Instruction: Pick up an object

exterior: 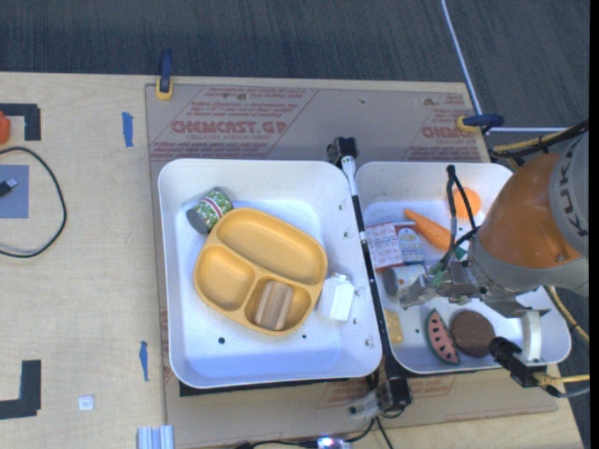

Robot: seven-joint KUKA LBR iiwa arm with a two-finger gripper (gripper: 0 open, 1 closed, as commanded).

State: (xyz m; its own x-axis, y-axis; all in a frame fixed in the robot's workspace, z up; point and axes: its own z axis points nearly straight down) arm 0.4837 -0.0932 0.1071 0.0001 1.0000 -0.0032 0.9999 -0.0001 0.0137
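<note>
My gripper (pixel 418 291) hangs low in the right bin (pixel 412 171), near its left-centre, below the grey arm with the orange band (pixel 519 227). It sits just below a red and white packet (pixel 393 244) and a dark flat item beside it. An orange carrot (pixel 428 228) lies to the upper right of the packet, with an orange ball (pixel 469 201) behind it. A watermelon slice (pixel 440 337) and a brown round disc (pixel 473 333) lie toward the front of the bin, below the gripper. I see nothing lifted by the gripper.
The left bin (pixel 173 251) holds a yellow divided plate (pixel 267 241) with a tan block (pixel 274 304) in one compartment, a green can (pixel 210 210) at the back left, and a small white box (pixel 337 297) by the right wall. A black rod (pixel 356 204) runs between the bins.
</note>
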